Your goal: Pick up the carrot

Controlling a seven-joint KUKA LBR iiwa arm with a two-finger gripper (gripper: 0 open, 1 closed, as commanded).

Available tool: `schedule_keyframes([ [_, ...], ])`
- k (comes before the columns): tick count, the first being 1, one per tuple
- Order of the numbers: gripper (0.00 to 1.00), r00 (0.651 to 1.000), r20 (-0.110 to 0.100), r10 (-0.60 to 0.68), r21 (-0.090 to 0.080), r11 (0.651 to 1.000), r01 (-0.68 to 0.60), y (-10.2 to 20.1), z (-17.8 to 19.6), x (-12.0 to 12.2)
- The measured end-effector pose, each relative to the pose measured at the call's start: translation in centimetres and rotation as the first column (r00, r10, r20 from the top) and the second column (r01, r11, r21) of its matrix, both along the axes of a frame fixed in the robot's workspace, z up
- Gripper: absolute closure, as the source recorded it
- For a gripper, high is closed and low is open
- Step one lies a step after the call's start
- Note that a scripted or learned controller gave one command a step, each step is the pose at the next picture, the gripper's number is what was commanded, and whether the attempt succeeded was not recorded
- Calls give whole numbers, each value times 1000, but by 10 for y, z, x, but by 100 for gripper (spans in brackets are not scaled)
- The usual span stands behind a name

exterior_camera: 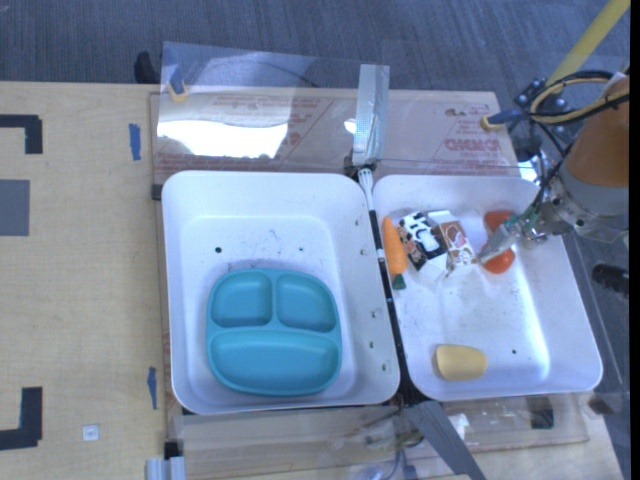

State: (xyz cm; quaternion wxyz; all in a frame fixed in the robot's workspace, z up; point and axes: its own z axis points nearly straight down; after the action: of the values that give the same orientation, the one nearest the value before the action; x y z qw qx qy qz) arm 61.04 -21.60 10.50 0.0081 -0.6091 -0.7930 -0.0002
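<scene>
The carrot (394, 245) lies along the right bin's (570, 358) left wall, at nine o'clock from the gripper (510, 236) (grip state unclear), well apart.

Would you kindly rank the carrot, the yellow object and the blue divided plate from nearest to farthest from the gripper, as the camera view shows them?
From the gripper, in the right bin's upper right:
1. Carrot, along the right bin's left wall.
2. Yellow object, near the right bin's front edge; close to the carrot's distance, so this order is tentative.
3. Blue divided plate, in the left bin.
</scene>
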Motion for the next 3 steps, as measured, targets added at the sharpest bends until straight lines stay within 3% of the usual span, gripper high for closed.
schedule_keyframes([
  [1,0,996,20,-89,3,996,89,5,-16,-40],
  [2,0,941,19,-338,8,941,337,11,-15,-85],
  [3,0,809,18,-588,-4,809,588,110,-17,-107],
])
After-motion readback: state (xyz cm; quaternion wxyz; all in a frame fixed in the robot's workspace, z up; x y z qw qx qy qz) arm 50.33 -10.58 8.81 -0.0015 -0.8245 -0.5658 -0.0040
